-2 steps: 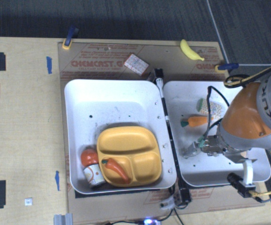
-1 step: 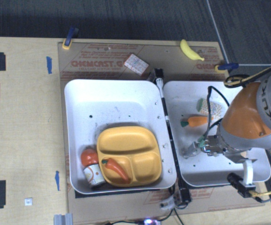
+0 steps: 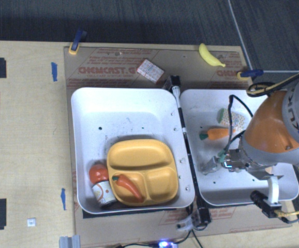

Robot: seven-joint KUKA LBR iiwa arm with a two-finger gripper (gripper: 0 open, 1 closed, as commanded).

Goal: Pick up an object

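Observation:
A toy carrot with a green tip lies in the right bin, next to a pale speckled object that the arm partly hides. My gripper is low in the right bin, just below and slightly left of the carrot, with nothing visibly in it. In the left bin sits a yellow divided plate with a red-orange pepper lying on it. A red and white object rests beside the plate at the bin's lower left.
A yellow banana and a small patterned box lie on the cardboard behind the bins. Blue clamps hold the cardboard. The grey and orange arm covers the right side of the right bin. Cables run along the front edge.

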